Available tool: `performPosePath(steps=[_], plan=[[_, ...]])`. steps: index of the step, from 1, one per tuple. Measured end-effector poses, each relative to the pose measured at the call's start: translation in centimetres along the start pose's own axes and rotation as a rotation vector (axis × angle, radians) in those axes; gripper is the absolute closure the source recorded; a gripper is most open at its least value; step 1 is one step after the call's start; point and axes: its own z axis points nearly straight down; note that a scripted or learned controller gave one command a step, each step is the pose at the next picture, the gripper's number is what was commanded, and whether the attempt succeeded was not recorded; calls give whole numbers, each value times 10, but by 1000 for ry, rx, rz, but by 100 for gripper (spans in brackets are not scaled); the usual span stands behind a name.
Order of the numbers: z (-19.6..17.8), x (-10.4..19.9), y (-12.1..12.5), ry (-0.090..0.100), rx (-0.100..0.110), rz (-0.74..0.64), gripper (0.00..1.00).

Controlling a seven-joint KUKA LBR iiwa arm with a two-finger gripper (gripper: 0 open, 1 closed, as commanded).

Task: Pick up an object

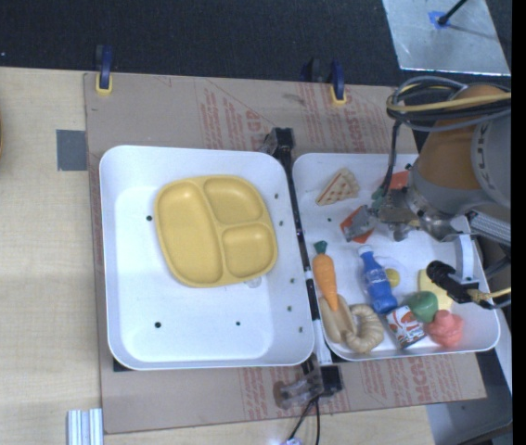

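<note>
Over the right bin (333,239), low among the toys: gripper (366,222) on the grey arm (448,170), reaching in from the right. Spread or closed, impossible to tell; too blurred and too small at the tip. Pressed against the tip, something small and orange-red, unclear whether part of the tool or a toy, so not counted as held.

Just beyond the tip, toward the bin's far corner: toast wedge (339,188), lying flat and alone, probably the easiest catch. Just below the tip: blue bottle (377,284) on its side, with carrot (326,279) to its left along the bin wall. Farther below, crowded into the near corner: bread ring (365,330), can (409,327), green lump (422,304), pink lump (446,327). Packed tight and touching, likely from sliding together, so hard to grip singly.

Well to the left of the tip, in the left bin (198,327): yellow divided plate (216,230), flat and wide, a poor fit for a narrow pinch.

Judged from the low pose beside loose toys: a grasp attempt in hand, nothing yet lifted clear.
</note>
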Motion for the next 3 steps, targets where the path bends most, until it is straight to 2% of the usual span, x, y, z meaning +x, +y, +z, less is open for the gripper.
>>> performPosePath(steps=[1,2,3], plan=[[0,29,13,0,2,-3,0],[-11,27,13,-1,3,-3,100],[-10,27,13,-1,4,-3,0]])
